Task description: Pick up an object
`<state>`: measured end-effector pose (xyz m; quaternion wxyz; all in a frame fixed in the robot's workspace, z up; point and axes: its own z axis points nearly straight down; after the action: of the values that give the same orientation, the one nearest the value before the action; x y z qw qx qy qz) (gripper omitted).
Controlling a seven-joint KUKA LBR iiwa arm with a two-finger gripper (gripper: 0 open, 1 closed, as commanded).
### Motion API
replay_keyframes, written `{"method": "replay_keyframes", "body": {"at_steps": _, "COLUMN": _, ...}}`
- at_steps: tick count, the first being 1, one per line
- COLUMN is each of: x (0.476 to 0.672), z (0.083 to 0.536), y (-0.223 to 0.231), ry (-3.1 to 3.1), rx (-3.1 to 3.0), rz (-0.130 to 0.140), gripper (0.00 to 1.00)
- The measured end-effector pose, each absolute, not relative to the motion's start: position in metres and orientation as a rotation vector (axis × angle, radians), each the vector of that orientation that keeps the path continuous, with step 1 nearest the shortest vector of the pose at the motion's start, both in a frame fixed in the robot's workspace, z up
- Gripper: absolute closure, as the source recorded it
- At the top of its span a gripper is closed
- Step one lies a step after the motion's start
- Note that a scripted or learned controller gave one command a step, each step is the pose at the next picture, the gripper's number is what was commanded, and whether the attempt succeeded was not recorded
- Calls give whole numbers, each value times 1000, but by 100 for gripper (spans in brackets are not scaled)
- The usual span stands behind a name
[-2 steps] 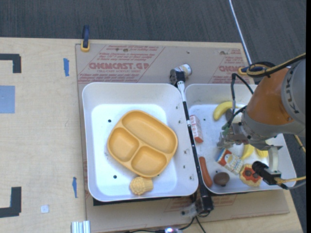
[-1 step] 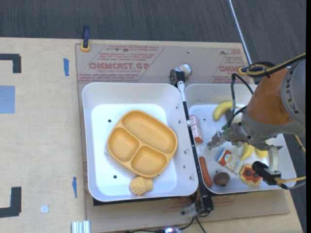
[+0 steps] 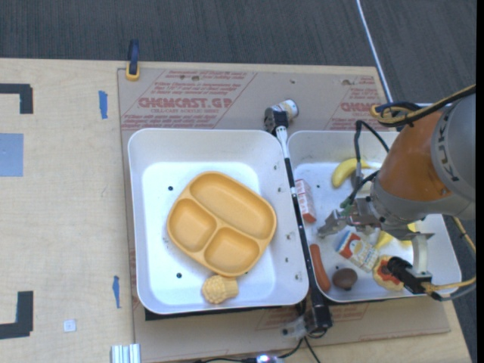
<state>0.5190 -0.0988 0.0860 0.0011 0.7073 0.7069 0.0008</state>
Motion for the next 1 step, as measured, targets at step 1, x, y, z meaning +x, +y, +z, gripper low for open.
{"method": "replay_keyframes", "body": {"at_steps": 1, "x": 523, "z": 86, "y": -99, "ry": 2219, "rx": 2221, "rz": 2, "gripper": 0}}
